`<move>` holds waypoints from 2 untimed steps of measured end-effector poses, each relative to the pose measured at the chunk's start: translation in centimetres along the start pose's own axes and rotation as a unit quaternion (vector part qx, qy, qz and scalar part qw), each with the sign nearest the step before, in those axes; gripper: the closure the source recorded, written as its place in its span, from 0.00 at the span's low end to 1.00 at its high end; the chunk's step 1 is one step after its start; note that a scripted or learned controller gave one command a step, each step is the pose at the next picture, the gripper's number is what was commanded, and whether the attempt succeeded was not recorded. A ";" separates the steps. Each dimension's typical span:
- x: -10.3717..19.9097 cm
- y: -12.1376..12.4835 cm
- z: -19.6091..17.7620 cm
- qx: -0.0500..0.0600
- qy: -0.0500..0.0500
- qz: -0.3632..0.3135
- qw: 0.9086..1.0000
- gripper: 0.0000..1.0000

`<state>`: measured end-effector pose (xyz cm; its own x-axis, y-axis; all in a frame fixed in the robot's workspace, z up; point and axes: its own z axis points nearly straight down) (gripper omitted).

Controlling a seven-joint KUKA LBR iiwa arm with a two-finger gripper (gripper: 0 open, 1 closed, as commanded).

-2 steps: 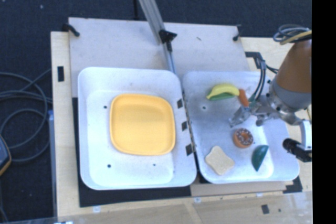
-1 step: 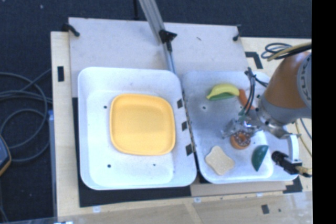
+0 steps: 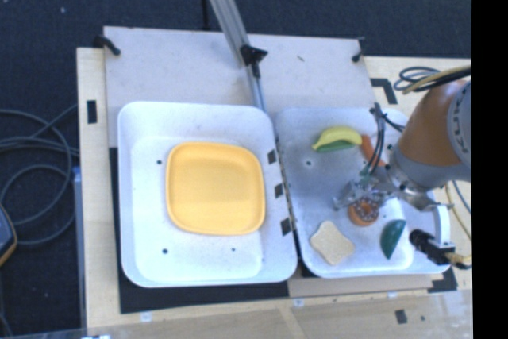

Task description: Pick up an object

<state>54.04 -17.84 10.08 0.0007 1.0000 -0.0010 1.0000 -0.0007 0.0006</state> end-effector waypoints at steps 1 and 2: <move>0.0 0.1 -1.1 -0.001 0.000 0.001 1.000 1.00; 0.0 1.2 -6.6 -0.002 0.000 0.000 1.000 1.00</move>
